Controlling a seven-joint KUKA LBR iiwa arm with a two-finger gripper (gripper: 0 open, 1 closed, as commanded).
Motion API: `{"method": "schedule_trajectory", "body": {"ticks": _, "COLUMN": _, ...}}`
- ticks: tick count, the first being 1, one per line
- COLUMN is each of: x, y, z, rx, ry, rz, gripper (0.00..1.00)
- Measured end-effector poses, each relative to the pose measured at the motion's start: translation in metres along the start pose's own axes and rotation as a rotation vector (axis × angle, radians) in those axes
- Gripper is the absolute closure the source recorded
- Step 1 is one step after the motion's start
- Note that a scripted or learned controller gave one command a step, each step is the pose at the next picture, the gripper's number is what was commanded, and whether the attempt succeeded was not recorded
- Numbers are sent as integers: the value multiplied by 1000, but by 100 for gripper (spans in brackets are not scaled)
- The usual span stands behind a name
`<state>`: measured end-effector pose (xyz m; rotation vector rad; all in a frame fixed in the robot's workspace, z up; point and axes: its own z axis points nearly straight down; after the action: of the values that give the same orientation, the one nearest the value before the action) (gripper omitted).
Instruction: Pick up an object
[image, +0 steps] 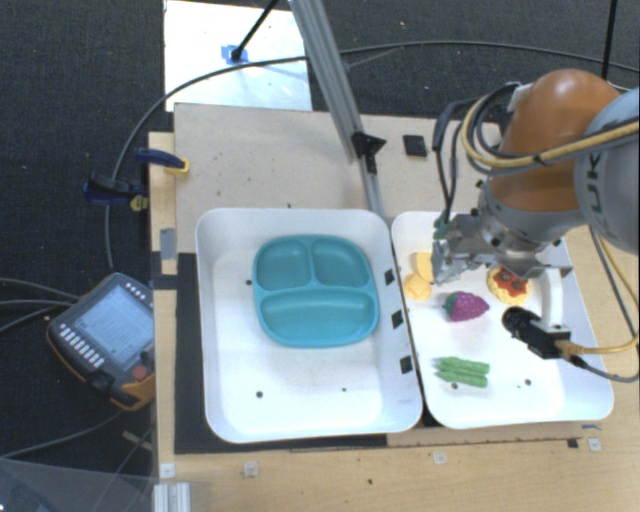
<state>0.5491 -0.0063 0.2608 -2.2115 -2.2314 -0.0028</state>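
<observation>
My gripper (447, 268) hangs low over the right bin (520, 405), just above and beside a yellow toy piece (420, 278) near the bin's left wall. A purple grape bunch (466, 305) lies right below the gripper. A red and yellow toy food (509, 285) sits to the right of the grapes, partly under the arm. Green bean pods (462, 371) lie toward the bin's front. Nothing visible sits between the gripper's fingers.
The left bin (230, 400) holds a teal divided plate (314, 291). A black cable connector (535, 333) lies across the right bin. A metal pole (340, 90) slants over the bench at the back. A teach pendant (105, 335) rests off the bench on the left.
</observation>
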Motion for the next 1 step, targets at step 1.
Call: {"method": "schedule_trajectory", "body": {"ticks": 1, "x": 50, "y": 4, "z": 16, "rx": 1, "ry": 0, "rz": 1, "gripper": 100}}
